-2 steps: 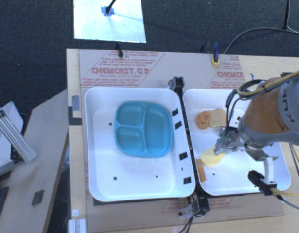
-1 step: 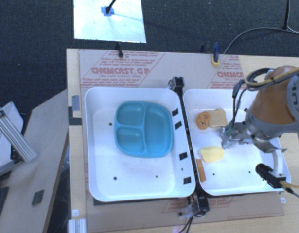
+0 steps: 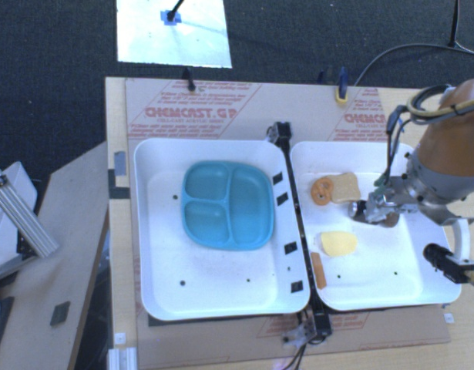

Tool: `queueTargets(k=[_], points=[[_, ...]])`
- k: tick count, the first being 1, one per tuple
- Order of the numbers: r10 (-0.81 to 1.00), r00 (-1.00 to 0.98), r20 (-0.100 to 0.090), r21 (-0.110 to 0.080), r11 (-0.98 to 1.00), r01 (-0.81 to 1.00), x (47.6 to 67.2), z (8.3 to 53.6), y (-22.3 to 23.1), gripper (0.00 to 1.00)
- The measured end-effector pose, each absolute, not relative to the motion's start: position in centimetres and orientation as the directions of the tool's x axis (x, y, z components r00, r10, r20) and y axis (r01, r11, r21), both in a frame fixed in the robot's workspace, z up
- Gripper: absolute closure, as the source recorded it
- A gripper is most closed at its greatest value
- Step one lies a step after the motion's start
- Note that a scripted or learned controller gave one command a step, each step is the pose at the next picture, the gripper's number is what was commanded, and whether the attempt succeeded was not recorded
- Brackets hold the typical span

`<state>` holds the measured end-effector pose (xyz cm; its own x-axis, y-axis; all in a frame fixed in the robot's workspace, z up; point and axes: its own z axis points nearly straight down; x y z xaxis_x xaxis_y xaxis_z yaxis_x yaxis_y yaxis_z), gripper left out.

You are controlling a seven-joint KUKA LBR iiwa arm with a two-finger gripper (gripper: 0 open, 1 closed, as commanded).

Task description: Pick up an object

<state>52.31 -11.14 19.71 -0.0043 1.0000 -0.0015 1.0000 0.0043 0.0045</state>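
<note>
Hand (image 3: 369,210) low in the right white bin (image 3: 375,287), grip unclear; tan toast slice (image 3: 345,186) and round brown cookie (image 3: 322,191) just beside it.

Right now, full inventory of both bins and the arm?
left bin: 1, white, left half of bench
right bin: 1, white, right half of bench
divided plate: 1, teal, middle of left bin
round brown food piece: 1, orange-brown, upper left of right bin
tan slice: 1, tan, touching the round piece on its right
yellow piece: 1, yellow, lower left of right bin
orange stick: 1, orange, by the right bin's left wall
arm: 1, grey with orange band, over right bin
gripper: 1, metallic, low in right bin beside the tan slice
</note>
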Motion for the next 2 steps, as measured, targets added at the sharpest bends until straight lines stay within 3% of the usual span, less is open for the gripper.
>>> queueTargets(k=[1,2], points=[[1.000,-0.006,-0.001,0.008,0.006,1.000,53.0,25.9,-10.6,1.00],[1.000,-0.008,0.001,0.001,0.008,1.000,52.8,24.3,-5.4,1.00]])
